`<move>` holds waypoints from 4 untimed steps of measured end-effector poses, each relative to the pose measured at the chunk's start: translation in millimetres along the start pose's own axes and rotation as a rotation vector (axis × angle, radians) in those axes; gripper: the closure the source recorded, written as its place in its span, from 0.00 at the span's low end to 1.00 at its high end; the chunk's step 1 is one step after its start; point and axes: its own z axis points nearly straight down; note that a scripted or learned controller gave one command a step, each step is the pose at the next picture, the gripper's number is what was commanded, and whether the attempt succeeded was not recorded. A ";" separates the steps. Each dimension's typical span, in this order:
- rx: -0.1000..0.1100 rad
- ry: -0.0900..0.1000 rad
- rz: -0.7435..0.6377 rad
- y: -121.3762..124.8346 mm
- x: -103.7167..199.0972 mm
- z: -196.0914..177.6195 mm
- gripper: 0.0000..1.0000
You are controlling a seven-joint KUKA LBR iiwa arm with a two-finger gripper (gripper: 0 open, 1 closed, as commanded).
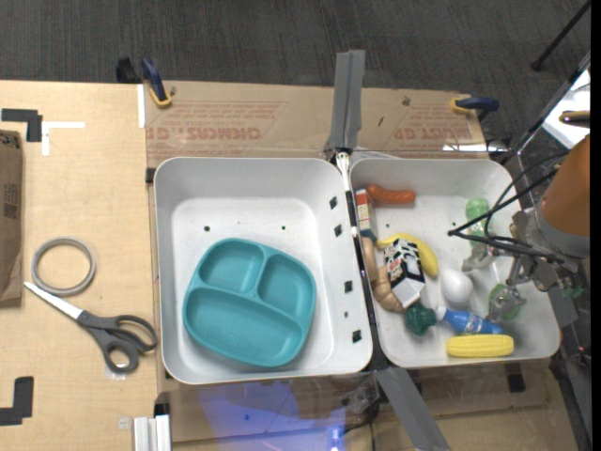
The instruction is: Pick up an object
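The right bin [404, 172] holds several small items: an orange sausage [392, 195], a yellow banana [420, 253], a black-and-white carton [404, 263], a white egg-shaped ball [457, 287], a teal toy [420, 320], a blue piece [470, 323], a yellow corn cob [480, 346] and a pale green item [477, 209]. My gripper [512, 285] hangs low over the right side of this bin, just right of the white ball. A small clear greenish object [506, 304] lies right under it. Cables and the wrist blur the gripper's tip.
A teal divided plate [249, 301] lies in the left bin [178, 252]. Scissors [99, 327] and a tape roll [63, 264] rest on the wooden bench at left. The orange wrist band [573, 195] looms over the bin's right wall.
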 end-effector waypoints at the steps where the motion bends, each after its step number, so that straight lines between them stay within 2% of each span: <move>1: -0.001 -0.002 0.061 37.2 -65.7 0.2 0.00; 2: -0.001 -0.002 0.010 105.8 -139.7 -0.2 0.00; 3: 0.000 0.001 -0.100 118.8 -66.7 0.3 0.00; 4: 0.000 0.001 -0.136 126.9 -20.0 0.4 0.00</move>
